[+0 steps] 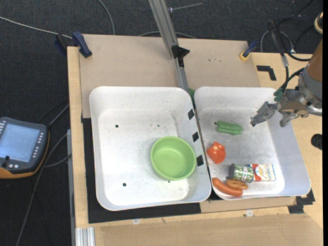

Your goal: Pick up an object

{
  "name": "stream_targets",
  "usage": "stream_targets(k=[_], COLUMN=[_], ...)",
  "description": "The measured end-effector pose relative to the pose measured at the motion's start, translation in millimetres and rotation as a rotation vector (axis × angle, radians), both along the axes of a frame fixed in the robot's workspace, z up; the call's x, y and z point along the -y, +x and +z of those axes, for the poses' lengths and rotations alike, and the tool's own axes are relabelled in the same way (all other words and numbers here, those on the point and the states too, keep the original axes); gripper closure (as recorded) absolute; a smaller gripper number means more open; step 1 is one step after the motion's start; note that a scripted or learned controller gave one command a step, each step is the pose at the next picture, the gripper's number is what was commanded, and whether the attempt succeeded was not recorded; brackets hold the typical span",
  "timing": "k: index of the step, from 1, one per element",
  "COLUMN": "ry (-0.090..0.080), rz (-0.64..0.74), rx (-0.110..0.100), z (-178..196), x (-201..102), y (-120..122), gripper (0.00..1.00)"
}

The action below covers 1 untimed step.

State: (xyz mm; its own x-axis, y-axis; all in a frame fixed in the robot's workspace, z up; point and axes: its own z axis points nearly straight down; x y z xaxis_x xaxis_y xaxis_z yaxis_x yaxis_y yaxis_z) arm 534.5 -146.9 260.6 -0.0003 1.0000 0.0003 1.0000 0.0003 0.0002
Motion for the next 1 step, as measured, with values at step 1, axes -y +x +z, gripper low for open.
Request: stream_targets(k=[1], ry=[0.001], rz=[-0.001], rx=[-0.005], z=[-59.2], x=[2.2], y=[-7.8], gripper=[0.0])
